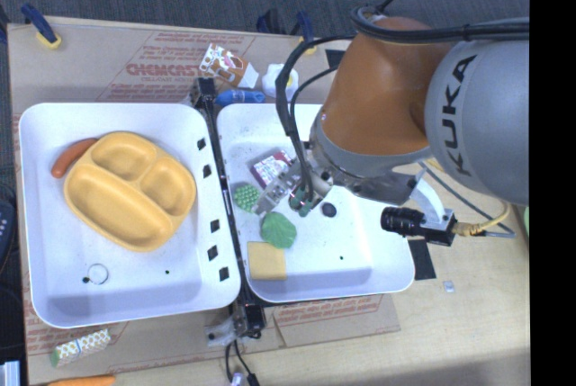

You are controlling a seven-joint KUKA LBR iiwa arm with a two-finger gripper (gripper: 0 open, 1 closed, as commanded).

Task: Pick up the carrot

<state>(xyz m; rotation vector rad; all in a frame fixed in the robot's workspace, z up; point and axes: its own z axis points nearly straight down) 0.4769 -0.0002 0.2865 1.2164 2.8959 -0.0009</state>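
You have the grey KUKA arm with the orange band (387,96) reaching in from the right, its wrist hanging over the right-hand shallow white plastic bin (360,272). The two-finger gripper (290,195) sits low over the middle of that bin; whether it is open or closed cannot be told from this angle, and nothing can be seen held in it.

The orange carrot (70,157) lies in the left-hand shallow white plastic bin (54,285), at its far left, tucked against the far-left edge of the yellow three-compartment plastic plate (130,189). It is well apart from the gripper, one bin away.

In the right bin, just beside the gripper, you will find a round pale-green ridged piece (244,194) on its left, a darker green leafy lump (278,230) on its near side, and a flat yellow square block (266,261) nearer still. A small patterned packet (269,167) lies just beyond the gripper.
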